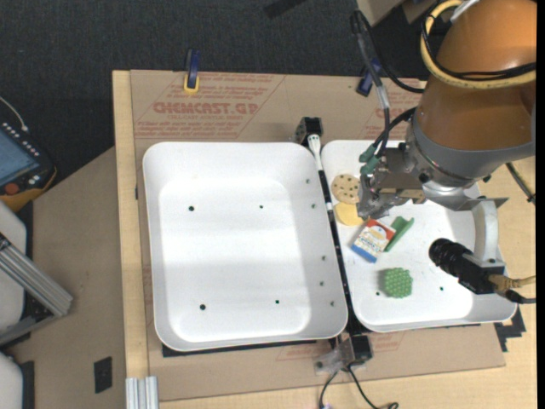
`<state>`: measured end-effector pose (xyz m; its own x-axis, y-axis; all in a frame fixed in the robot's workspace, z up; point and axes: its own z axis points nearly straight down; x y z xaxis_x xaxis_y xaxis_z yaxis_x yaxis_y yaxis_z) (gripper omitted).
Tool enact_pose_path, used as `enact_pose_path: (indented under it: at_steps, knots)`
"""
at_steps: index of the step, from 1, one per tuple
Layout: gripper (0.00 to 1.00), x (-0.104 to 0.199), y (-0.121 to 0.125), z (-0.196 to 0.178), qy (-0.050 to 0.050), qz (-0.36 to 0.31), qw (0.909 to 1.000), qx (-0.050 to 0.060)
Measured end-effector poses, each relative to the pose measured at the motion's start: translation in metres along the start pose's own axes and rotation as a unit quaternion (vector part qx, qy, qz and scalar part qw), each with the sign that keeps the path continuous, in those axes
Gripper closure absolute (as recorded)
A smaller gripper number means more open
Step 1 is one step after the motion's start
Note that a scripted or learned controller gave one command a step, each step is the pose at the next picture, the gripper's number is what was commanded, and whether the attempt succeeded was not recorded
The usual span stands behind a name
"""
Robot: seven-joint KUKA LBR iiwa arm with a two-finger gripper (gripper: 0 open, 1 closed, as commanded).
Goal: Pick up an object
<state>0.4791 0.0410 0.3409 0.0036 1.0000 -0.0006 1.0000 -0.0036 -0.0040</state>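
In the camera view, the arm comes in from the right and its gripper point(373, 204) hangs low over the near-left part of the right bin point(443, 318). The wrist blocks the gripper's tips, so I cannot tell whether it is released or clenched, and nothing can be seen gripped in it.

The objects to pick lie in that bin, crowded around the gripper:
- A tan perforated disc point(345, 186) sits by the bin's left wall.
- A yellow round piece point(347, 214) lies just below the disc and just beside the gripper.
- A small blue-and-white box point(370, 242) lies right under the gripper's tip.
- A green stick point(399, 233) leans against the box's right side.
- A green bumpy ball point(395, 283) sits apart, nearer the front rim.

The left bin point(230, 245) adjoins the right one, and both rest on a cardboard-covered tabletop point(213, 100).
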Motion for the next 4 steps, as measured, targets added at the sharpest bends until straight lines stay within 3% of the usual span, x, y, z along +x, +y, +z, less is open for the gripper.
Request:
enact_pose_path:
  at_steps: [1, 2, 3, 4]
  knots:
    - [1.0, -0.064, 0.0, 0.055, 0.0, 0.002, 1.0, 0.001]
    - [1.0, -0.061, 0.001, 0.041, 0.0, -0.001, 1.0, -0.003]
    - [1.0, 0.038, 0.0, 0.011, 0.001, -0.007, 1.0, -0.004]
    - [1.0, 0.095, 0.001, -0.062, 0.003, -0.006, 1.0, -0.007]
